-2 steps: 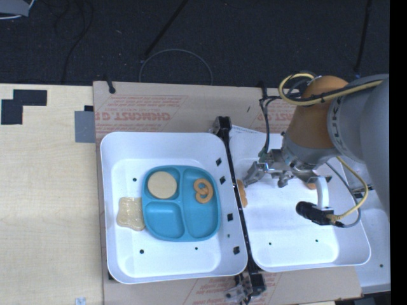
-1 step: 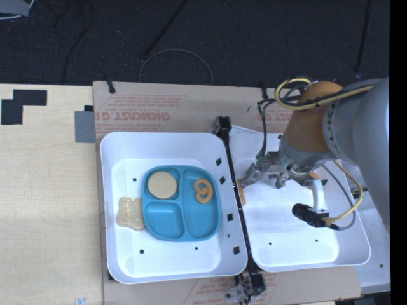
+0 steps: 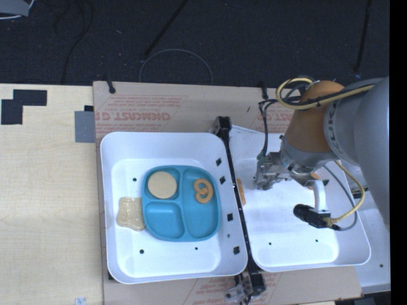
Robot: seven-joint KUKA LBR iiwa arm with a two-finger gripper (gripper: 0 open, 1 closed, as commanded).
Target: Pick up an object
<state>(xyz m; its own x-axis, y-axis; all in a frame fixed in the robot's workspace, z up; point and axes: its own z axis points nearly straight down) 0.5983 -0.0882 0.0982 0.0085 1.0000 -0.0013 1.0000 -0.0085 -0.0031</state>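
Camera view looks down at your two shallow white bins, side by side on a sheet of brown cardboard [image 3: 159, 110]. Your left white bin [image 3: 121, 259] holds a blue plastic tray [image 3: 175, 224] with three parts. You can see a round tan cookie [image 3: 161, 184] in the top left part of the tray. A small brown pretzel [image 3: 203, 190] sits in the top right part. The big bottom part of the tray has nothing in it that you can see. A pale yellow sponge-like piece [image 3: 130, 213] lies in the bin, touching the left edge of the tray.

Your grey arm with the orange band [image 3: 315, 122] comes in from the right and hangs over your right white bin [image 3: 299, 250]. Your gripper [image 3: 272, 175] is low over the top left part of that bin, near the wall between the two bins. It is too dark and small to tell how it is set. A black cable piece [image 3: 311, 215] hangs beside it.
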